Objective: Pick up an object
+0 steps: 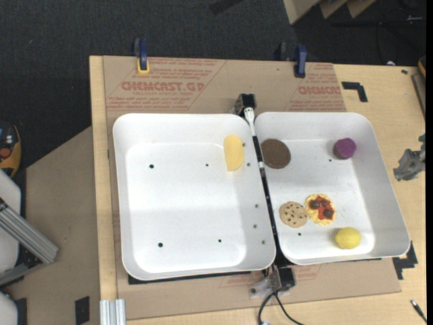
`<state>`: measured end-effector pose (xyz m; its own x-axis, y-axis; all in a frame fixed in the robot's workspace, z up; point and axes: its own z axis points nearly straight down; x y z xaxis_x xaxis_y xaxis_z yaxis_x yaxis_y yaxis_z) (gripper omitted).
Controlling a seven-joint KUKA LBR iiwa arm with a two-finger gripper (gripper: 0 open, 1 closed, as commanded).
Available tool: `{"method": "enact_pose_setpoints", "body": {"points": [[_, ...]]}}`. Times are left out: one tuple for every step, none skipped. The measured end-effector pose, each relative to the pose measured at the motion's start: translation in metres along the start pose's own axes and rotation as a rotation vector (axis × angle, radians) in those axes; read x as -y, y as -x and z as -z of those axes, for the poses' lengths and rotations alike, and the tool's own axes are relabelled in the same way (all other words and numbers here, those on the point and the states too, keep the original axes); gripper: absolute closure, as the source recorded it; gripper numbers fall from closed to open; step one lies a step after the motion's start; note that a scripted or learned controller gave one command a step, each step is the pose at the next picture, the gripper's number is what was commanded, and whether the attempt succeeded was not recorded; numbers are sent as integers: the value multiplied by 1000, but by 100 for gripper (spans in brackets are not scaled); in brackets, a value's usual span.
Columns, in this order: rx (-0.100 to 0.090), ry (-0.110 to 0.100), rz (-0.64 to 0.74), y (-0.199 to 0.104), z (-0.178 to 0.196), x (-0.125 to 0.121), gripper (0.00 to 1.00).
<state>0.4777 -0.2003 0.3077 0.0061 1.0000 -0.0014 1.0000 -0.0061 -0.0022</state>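
The gripper (408, 163) waited at the right bin's (379, 181) outer rim, fingers' state impossible to tell, nothing yet grasped; next it likely needed to descend over the purple ball (345, 147) inside that bin.

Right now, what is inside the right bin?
Inside the right bin: a brown disc, purple ball, cookie, small pizza and yellow ball. Nothing visibly covers them.

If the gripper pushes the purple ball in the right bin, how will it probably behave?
The purple ball looks round, so it would probably roll rather than slide. It sits close to the far corner of the right bin, so the wall may stop it. Its small curved sides could slip from a two-finger pinch.
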Motion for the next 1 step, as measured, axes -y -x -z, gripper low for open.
{"method": "enact_pose_setpoints", "body": {"points": [[8, 23, 7, 7, 174, -2, 100]]}}
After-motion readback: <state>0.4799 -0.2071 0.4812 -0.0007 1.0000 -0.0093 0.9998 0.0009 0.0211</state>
